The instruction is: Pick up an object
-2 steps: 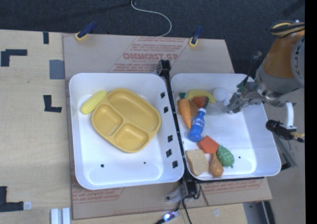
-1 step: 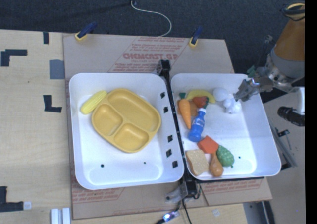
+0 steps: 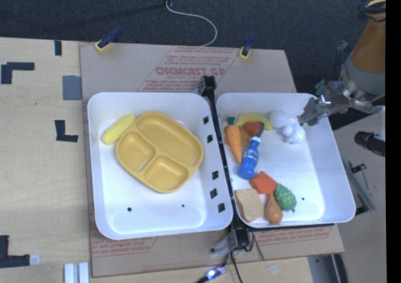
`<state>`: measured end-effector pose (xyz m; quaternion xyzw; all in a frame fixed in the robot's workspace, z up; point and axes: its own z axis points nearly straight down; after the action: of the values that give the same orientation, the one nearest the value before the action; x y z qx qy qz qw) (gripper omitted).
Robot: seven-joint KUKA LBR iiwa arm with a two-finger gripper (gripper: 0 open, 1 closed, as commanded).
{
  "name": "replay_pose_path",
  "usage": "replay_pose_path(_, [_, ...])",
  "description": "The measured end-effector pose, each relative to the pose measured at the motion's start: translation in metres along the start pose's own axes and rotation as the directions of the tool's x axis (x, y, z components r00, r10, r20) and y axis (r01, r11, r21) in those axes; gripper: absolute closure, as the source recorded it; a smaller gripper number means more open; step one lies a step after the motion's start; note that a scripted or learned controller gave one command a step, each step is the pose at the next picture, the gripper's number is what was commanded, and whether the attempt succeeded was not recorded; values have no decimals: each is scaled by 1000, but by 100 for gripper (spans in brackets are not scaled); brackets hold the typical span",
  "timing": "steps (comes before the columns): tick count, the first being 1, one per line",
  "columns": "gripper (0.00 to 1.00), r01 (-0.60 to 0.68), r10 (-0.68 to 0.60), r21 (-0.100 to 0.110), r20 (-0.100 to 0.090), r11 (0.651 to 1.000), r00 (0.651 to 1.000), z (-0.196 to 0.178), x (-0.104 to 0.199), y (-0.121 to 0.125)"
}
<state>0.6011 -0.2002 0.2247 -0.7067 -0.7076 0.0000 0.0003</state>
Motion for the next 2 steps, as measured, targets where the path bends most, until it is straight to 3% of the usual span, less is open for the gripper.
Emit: replay_pose_path(2, [100,4,-4,2,0,1000,1000,16,109,9])
